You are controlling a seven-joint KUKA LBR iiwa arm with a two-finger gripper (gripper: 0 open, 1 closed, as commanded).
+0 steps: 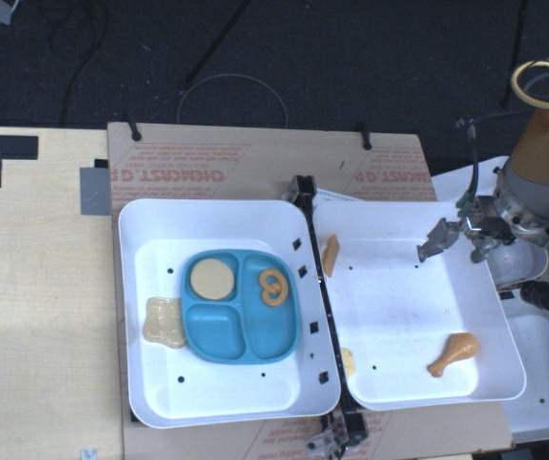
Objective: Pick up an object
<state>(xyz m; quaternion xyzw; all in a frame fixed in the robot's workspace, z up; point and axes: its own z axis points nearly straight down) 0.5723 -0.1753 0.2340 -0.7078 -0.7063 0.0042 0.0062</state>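
Observation:
My gripper [458,245] hangs over the far right part of the right bin [389,391]. Its two dark fingers are spread, so it is open, and nothing sits between them. A tan chicken drumstick [453,353] lies near the bin's front right corner, well below the gripper. An orange stick-shaped piece [330,254] rests against the bin's left wall. A small pale yellow piece [348,360] sits at the front left wall, partly hidden by the divider.
The left bin [149,391] holds a blue divided plate [245,338] with a round tan cookie [211,278] and a pretzel [273,287] on it. A beige slice [164,321] lies left of the plate. A black divider [314,286] separates the bins.

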